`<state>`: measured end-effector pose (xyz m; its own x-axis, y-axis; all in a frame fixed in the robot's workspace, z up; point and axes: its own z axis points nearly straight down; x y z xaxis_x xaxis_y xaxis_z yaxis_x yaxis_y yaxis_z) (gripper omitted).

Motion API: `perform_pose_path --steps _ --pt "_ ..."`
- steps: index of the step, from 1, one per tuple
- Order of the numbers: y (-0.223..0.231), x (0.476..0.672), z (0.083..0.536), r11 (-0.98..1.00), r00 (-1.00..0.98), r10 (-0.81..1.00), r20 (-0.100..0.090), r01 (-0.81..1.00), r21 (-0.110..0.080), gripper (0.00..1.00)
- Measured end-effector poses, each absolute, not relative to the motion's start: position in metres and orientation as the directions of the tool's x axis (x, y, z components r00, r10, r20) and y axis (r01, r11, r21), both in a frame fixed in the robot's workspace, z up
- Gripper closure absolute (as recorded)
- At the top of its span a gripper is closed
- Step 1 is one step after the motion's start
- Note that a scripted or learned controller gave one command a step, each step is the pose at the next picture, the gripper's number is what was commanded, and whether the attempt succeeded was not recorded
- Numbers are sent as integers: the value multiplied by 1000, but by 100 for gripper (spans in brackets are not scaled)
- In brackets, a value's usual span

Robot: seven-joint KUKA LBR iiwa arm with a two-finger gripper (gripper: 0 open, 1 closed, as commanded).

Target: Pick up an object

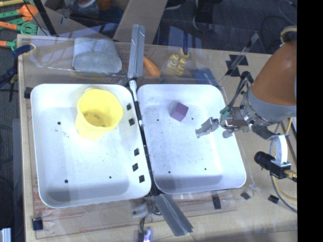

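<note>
We can read no text, label, brand, number or sign anywhere in this view; any marks on the objects at the upper left of the frame are too small and blurred to make out.

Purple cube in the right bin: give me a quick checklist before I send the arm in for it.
1. Purple cube in plain view, nothing on it: ok.
2. Cube apart from the right bin walls: ok.
3. Gripper over the right bin: ok.
4. Gripper above the cube: not ok, it sits toward the arm's side of it.
5. Gripper carrying nothing: ok.
6. Yellow cup out of the path, in the left bin: ok.
</note>
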<state>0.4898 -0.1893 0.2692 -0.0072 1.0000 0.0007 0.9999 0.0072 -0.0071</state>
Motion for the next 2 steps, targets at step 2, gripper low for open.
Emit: perform_pose_path --steps 2 --pt "-181 586 256 -215 215 977 -2 977 -6 0"
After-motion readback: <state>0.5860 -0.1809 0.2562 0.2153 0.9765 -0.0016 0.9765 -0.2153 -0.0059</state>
